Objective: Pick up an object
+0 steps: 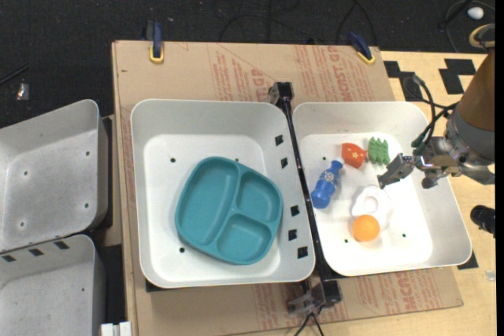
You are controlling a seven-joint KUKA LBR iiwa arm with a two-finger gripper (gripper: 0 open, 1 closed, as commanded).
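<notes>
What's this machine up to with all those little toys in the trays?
A robot arm is reaching in from the right over the right bin, trying to pick up one of the small items there. Its gripper hangs above the bin, with nothing between its fingers yet. Below and beside it lie a blue bottle, a red piece, a green piece, and an orange ball next to a white object. The left bin holds a teal divided plate.
</notes>
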